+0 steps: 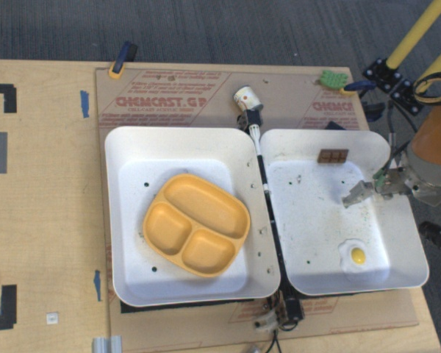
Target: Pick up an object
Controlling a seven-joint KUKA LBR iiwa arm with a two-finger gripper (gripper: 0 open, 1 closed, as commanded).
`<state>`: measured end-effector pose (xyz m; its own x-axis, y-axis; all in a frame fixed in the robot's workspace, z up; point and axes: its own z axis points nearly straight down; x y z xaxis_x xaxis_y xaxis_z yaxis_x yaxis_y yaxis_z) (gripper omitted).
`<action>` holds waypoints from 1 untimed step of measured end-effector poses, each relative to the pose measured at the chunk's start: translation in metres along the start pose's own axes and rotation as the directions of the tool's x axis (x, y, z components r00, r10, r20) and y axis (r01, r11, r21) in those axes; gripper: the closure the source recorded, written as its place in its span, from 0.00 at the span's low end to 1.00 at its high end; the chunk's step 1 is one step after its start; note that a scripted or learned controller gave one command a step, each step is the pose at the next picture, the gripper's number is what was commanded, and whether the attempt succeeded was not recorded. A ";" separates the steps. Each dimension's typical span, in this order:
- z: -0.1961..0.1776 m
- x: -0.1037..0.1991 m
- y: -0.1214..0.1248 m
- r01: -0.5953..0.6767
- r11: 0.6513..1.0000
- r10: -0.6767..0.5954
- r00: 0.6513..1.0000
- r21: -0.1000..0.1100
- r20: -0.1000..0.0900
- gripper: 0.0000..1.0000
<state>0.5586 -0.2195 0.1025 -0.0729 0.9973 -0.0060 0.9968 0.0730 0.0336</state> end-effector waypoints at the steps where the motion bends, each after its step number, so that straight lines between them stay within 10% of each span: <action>1: 0.003 0.013 -0.006 0.016 1.000 -0.016 1.000 -0.005 0.008 0.00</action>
<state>0.5521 -0.2071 0.0990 -0.0882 0.9960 -0.0145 0.9953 0.0886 0.0383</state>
